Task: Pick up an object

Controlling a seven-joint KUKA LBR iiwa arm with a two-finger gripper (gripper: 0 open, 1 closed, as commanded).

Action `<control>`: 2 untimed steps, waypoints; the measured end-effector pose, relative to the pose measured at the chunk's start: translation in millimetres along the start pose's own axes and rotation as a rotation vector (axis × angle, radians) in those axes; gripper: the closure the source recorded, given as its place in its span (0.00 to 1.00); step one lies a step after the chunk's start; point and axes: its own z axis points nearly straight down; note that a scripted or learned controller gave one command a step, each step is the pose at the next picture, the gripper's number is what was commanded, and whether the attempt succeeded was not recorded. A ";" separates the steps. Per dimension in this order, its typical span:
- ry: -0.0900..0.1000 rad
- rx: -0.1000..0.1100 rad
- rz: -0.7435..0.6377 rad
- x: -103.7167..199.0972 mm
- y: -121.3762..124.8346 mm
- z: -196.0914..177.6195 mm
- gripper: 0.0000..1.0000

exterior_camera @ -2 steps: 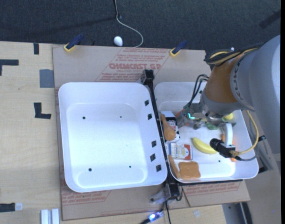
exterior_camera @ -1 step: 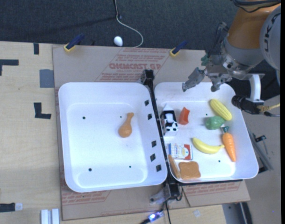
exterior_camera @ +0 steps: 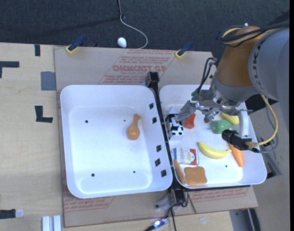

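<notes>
My gripper (exterior_camera: 198, 113) hangs over the upper middle of the right bin (exterior_camera: 255, 176), and its two fingers stand apart with nothing visibly held between them. Just below the left finger (exterior_camera: 185, 111) lies a small red object (exterior_camera: 189, 121), and a black-and-white block (exterior_camera: 175, 127) sits beside that. Near the right finger are a green toy (exterior_camera: 220, 126) and a yellow piece (exterior_camera: 230, 118). Further toward the front lie a banana (exterior_camera: 213, 151), a carrot (exterior_camera: 237, 156), a red-and-white packet (exterior_camera: 185, 155) and a slice of toast (exterior_camera: 195, 175).
In the left bin (exterior_camera: 72, 129) an orange drumstick-shaped toy (exterior_camera: 133, 127) lies alone. A black divider (exterior_camera: 159, 129) runs between the two bins. The arm's grey and orange wrist (exterior_camera: 238, 66) leans over the right bin's far edge, with cables trailing to the right.
</notes>
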 end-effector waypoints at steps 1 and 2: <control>0.000 -0.004 -0.001 33.2 -51.9 11.5 0.00; -0.004 -0.012 0.002 -18.8 -6.4 7.4 0.00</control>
